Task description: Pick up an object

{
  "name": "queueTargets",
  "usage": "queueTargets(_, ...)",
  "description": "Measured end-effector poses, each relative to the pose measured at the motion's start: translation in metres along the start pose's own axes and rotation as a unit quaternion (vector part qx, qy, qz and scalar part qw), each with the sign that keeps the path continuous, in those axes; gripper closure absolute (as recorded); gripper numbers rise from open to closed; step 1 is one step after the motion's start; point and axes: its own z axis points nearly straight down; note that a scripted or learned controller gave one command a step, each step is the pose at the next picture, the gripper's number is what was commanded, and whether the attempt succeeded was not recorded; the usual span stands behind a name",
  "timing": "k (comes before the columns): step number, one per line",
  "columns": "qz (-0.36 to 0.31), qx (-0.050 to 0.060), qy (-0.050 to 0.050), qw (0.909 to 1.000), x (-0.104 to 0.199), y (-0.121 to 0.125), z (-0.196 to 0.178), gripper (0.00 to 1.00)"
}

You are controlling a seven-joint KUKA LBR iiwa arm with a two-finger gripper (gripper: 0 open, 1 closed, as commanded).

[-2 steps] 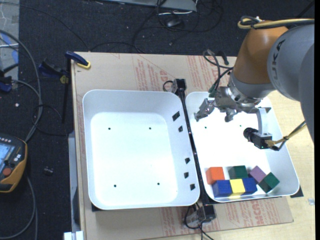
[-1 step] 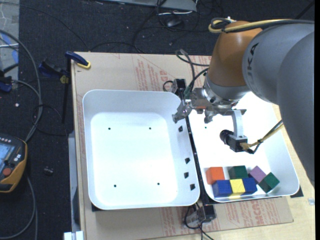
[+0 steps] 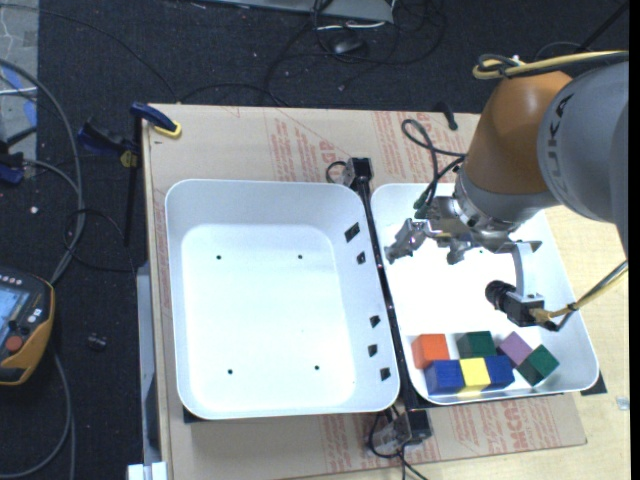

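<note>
Coloured blocks are sitting in a tight cluster along the near edge of the right bin: an orange block, a blue block, a yellow block, a dark green block, a purple block and a green block by the near right corner. The left bin is lying just beside it.

The gripper is hanging over the far half of the right bin, well apart from the blocks and holding nothing. Whether its claw is open or closed cannot be told.

For a clean pick, an outer block is probably the better target, since the packed neighbours are leaving little room for the fingers. The orange block is offering a free side.

The arm is reaching in from the right, its orange band sitting above the wrist, which is pointing downward.
</note>
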Motion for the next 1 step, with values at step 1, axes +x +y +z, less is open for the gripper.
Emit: queueTargets(1,0.003,0.002,0.000,1.0000,-0.0839,-0.0687,0.0413,0.00)
